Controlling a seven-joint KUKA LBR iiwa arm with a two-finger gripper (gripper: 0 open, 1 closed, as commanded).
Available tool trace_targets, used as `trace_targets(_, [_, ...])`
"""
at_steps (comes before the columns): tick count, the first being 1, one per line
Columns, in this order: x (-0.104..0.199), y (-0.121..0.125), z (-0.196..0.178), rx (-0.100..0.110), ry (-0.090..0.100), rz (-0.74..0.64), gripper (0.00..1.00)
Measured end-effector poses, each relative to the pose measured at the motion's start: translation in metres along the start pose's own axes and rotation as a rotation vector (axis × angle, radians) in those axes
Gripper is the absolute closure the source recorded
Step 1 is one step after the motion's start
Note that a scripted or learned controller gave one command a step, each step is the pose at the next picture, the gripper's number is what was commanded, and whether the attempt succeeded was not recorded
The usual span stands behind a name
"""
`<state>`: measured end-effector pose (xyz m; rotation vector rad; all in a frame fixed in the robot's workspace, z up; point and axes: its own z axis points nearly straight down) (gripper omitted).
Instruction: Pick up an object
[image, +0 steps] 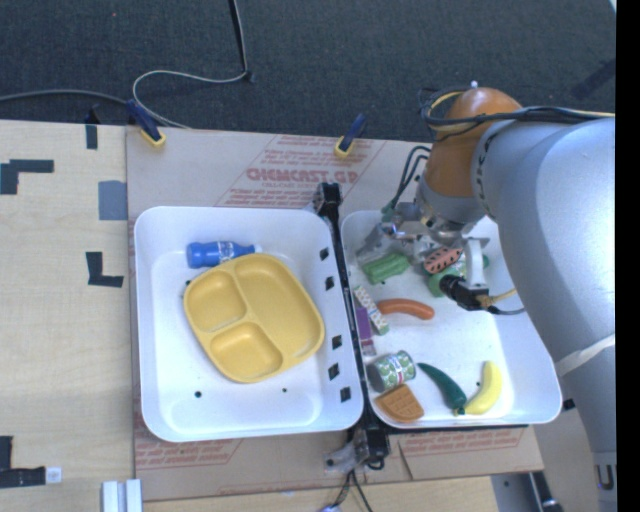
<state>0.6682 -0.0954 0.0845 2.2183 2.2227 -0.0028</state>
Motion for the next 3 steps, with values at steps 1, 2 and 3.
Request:
trace_targets(1, [0.001, 0.000, -0.010, 0.000, -0.001, -0.001, 1.00])
trace_targets(2, [0.062, -0.176, -0.119, 0.002, 0.003, 0.001, 1.00])
trace_targets(3, [0.062, -0.176, -0.119, 0.002, 0.003, 0.001, 0.00])
